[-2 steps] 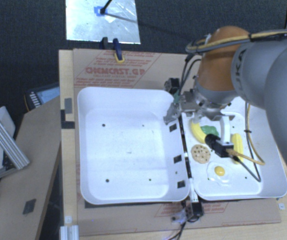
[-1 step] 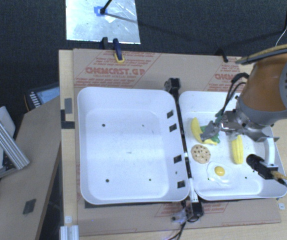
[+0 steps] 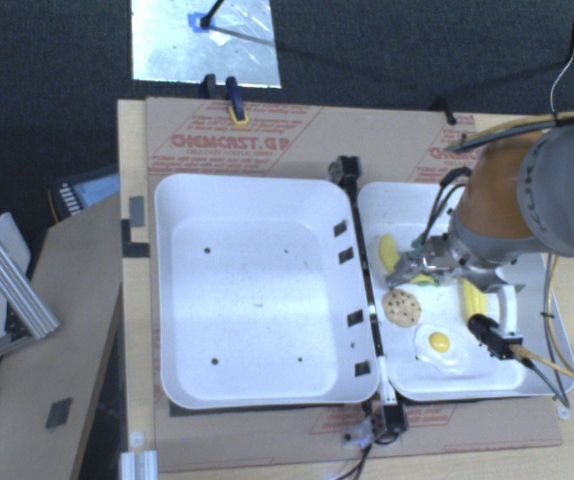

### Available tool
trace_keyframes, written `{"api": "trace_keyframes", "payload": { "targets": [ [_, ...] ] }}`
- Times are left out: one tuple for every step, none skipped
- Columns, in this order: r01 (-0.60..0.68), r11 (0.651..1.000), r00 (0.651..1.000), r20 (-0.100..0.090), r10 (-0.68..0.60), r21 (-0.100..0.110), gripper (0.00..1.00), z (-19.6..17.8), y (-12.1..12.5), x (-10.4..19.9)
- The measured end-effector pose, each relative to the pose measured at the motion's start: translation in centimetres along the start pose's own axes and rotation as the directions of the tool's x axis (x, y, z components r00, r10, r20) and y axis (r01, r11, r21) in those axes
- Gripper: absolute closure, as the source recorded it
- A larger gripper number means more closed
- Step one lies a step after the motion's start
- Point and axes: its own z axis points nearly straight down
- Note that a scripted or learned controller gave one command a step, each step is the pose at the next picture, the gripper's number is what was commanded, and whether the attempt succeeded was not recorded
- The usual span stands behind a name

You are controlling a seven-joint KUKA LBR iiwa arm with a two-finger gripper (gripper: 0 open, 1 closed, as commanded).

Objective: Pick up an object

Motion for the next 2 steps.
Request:
{"api": "trace_keyframes", "payload": {
  "targets": [
    [0.006,1.000,1.000,-0.003,-0.006,-0.004,0.00,-0.5,6.2,0.9],
    [0.006,1.000,1.000,-0.004,-0.006,-0.001,1.00,-1.5,6.0,0.8]
  ]
}}
